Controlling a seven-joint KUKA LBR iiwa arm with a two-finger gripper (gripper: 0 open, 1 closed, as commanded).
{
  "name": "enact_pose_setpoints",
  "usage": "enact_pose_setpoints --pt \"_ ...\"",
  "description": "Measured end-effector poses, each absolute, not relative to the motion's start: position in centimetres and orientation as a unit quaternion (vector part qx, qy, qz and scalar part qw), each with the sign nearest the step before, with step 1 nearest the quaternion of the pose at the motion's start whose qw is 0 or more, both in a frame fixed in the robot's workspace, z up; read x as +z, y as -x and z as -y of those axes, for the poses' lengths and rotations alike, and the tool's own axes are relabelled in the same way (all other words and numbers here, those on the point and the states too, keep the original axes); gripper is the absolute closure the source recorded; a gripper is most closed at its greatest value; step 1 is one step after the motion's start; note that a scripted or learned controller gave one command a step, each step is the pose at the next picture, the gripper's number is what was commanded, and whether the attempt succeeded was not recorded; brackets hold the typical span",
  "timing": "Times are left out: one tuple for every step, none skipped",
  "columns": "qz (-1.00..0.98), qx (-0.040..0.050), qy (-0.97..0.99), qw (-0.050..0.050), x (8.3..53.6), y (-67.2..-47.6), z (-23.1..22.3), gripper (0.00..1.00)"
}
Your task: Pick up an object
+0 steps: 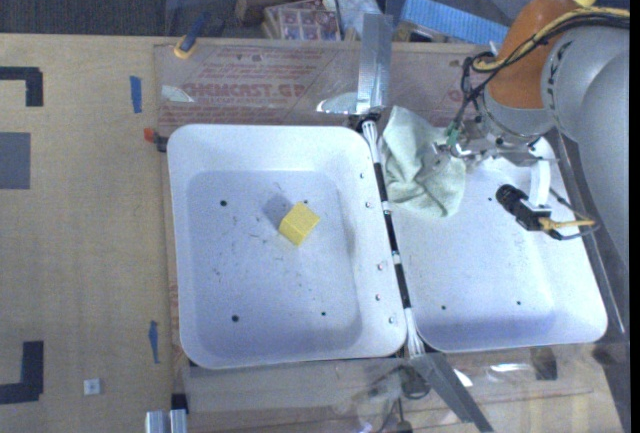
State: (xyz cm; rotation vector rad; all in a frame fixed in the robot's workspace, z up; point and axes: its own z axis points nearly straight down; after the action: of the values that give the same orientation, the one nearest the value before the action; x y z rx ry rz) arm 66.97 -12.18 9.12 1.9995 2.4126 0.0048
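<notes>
Two bins [200, 181]: one yellow block [298, 223], one cloth [420, 171], claw [452, 147] above.

Light wood bench [80, 251] carries two shallow white bins side by side, left bin [190, 321] and right bin [580, 316], rims touching at centre. Clear plastic sheet [250, 86] lies behind them, blue tape strips [135, 93] at left.

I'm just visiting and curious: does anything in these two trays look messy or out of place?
Yes: the pale cloth lies crumpled over the rim of the right bin rather than flat inside. The yellow block sits alone in the left bin.
</notes>
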Motion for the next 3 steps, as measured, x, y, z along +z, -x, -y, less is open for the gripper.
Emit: enact_pose_setpoints --pt "-0.771 0.0018 -0.637 0.003 10.2 -67.0 12.0 1.00" --pt "-0.708 -0.0004 -0.707 0.001 10.3 -66.7 12.4 1.00" --pt "-0.667 0.0001 -0.745 0.001 18.5 -66.7 4.6 1.00"
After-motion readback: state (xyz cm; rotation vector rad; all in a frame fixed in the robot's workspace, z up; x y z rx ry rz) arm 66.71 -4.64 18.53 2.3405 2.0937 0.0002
